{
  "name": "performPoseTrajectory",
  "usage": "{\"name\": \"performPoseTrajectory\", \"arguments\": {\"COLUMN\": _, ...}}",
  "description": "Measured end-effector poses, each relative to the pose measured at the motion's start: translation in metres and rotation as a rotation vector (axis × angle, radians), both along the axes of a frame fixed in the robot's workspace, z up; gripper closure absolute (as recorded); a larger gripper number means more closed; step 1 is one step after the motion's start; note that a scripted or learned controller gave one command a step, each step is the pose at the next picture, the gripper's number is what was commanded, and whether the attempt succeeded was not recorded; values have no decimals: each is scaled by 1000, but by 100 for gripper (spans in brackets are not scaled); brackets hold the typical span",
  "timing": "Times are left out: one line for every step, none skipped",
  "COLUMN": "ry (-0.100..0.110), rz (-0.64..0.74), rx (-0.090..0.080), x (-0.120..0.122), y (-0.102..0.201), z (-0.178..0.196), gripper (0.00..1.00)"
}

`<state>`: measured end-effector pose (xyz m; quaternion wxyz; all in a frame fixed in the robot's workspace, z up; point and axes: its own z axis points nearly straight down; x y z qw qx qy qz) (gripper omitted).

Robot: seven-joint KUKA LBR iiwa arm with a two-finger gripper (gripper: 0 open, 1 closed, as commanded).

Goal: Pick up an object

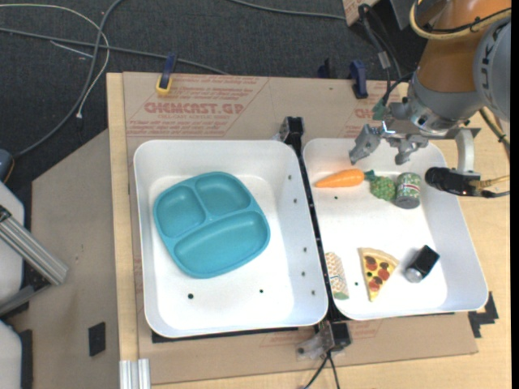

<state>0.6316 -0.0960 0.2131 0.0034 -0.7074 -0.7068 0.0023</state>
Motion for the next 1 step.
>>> {"name": "performPoseTrajectory", "arguments": {"ry": -5, "rz": 0, "rx": -1, "x": 5, "y": -5, "z": -43, "gripper": 0}}
